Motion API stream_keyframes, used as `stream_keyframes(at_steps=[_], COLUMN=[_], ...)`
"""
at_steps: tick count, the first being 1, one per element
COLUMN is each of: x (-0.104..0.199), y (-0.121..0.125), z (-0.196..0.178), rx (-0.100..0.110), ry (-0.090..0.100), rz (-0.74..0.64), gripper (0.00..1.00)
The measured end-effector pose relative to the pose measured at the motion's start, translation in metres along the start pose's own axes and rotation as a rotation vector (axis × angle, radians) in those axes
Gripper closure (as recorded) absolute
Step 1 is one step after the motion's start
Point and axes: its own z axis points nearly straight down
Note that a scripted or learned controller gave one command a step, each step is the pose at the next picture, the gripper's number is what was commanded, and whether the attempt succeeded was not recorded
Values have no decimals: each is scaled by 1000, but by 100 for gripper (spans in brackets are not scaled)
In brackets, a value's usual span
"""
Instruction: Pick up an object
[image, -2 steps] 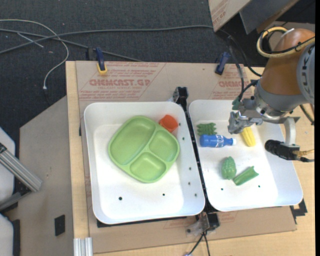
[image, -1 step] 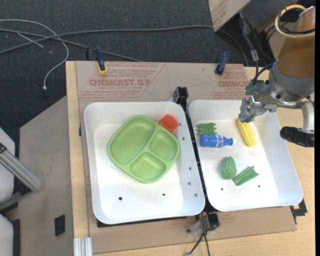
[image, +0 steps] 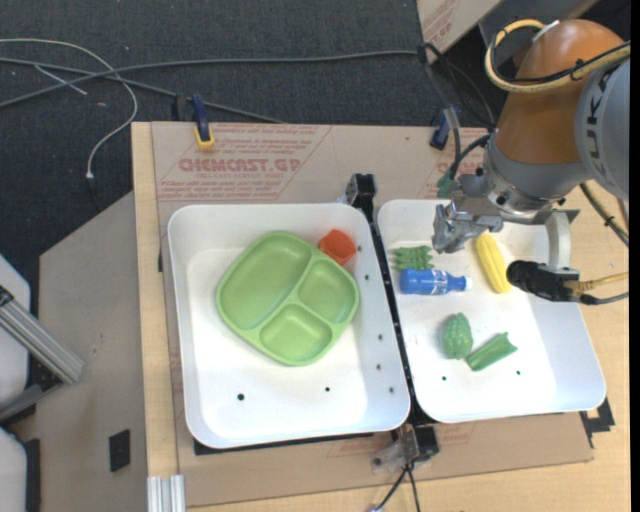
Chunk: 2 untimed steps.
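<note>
Gripper (image: 450, 228) hovers over right bin (image: 560, 385), upper part; jaws' state cannot tell. Below it: small green piece (image: 412, 258), blue bottle (image: 432, 283). Yellow corn (image: 491, 262) just right. Left bin (image: 200, 400) holds green tray (image: 287, 297).

The left bin (image: 200, 400) had open floor along its near and left sides; a green divided plate (image: 288, 296) filled its middle, with an orange object (image: 338, 244) at the plate's far right corner; the right bin (image: 560, 385) was crowded at its far end by the arm (image: 545, 110), a yellow corn cob (image: 491, 262), a blue bottle (image: 432, 283) and green toys (image: 475, 342); its near edge lay open.
</note>
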Motion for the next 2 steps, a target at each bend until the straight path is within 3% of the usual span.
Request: stream_keyframes(at_steps=[2], x=[106], y=[-12], z=[21], rx=[2], ry=[-1], rz=[1], gripper=[100])
